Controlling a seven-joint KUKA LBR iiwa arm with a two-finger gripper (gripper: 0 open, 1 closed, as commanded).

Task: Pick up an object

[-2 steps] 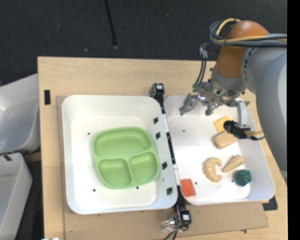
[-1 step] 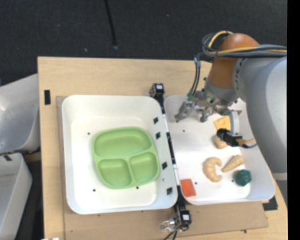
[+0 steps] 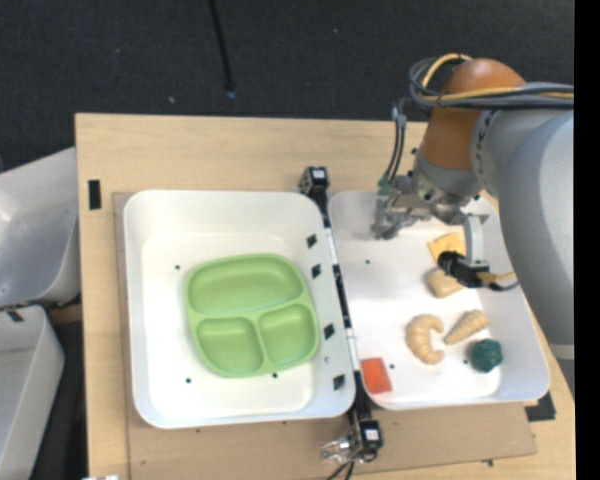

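Overhead, the arm (image 3: 500, 138) bends down, its hand (image 3: 392, 218) low over the right bin's (image 3: 380, 278) rear corner, finger spread unclear.

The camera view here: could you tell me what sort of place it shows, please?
Probably a robot grasping test bench in a lab: a wooden bench carries two white bins, one with a green divided plate, the other with small toy foods such as a croissant, under the gripper.

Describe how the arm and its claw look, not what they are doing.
The arm is bulky, smooth and light grey, with a rounded orange band above the wrist. Thin yellow and dark cables loop over that band. The claw is a small grey metal assembly below it.
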